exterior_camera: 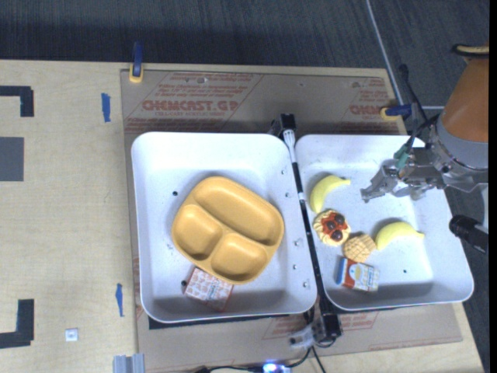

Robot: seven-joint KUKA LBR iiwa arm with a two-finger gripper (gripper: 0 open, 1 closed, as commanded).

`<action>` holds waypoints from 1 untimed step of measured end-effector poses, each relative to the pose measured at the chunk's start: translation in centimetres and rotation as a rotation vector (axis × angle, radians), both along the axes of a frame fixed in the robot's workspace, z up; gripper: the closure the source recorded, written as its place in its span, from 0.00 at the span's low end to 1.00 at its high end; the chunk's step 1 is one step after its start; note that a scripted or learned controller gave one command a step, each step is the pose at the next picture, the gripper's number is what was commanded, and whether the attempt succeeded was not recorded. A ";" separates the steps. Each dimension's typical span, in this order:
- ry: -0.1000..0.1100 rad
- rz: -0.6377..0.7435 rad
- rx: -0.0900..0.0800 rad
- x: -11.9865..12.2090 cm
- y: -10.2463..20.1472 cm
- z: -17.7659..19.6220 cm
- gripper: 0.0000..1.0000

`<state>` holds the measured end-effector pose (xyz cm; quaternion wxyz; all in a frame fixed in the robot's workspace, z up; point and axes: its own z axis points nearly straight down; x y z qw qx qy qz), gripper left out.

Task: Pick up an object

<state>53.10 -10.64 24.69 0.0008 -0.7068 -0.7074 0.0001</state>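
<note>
We are seeing every candidate lying loose in the right white bin (435,290): two yellow plastic bananas (329,188) (397,232), a round waffle toy (359,247), a small carton (357,274). Nothing is being lifted yet. The hand (374,189) is hovering near the upper banana, fingers apart and gripping nothing, the arm reaching in from the right.

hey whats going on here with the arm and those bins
A robot arm reaches in over the right bin with its gripper above the bin floor, close to a yellow banana. Nothing shows between its jaws. A second banana, a small tart, a waffle-like cookie and a small carton lie nearby. The left bin holds a yellow divided tray and a small packet.
</note>
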 end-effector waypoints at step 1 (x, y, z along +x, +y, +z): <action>0.000 -0.001 0.000 1.7 0.8 -10.5 0.00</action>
